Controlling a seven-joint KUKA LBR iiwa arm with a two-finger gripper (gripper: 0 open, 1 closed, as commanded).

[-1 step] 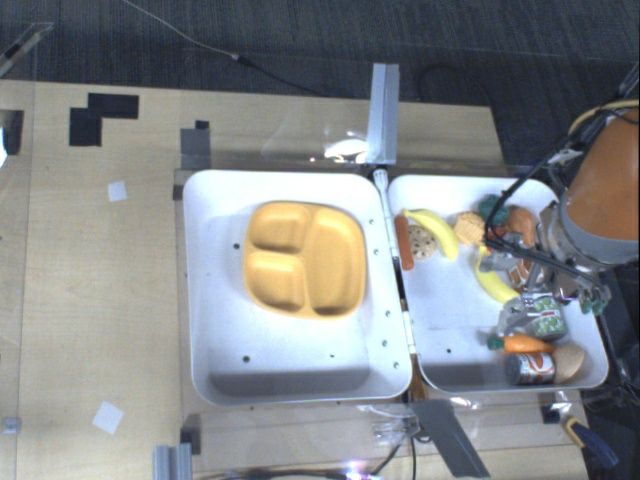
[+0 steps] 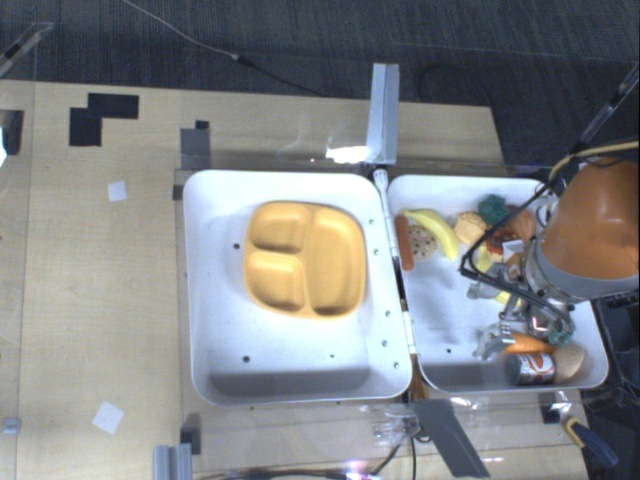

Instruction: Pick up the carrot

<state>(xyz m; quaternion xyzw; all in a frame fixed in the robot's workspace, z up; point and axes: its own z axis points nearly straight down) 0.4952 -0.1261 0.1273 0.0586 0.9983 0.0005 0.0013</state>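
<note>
Carrot (image 2: 524, 344) lies in right bin (image 2: 440, 363), near front right corner, long axis approx left-right, w/ can (image 2: 531, 367) touching just in front. Gripper (image 2: 512, 330) sits right over carrot; can't tell its opening. Yellow tray (image 2: 305, 258) in left bin (image 2: 215, 298), well apart.

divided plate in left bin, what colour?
Yellow-orange, plain with no pattern: the divided plate sits in the left bin, clearest in the camera view.
</note>
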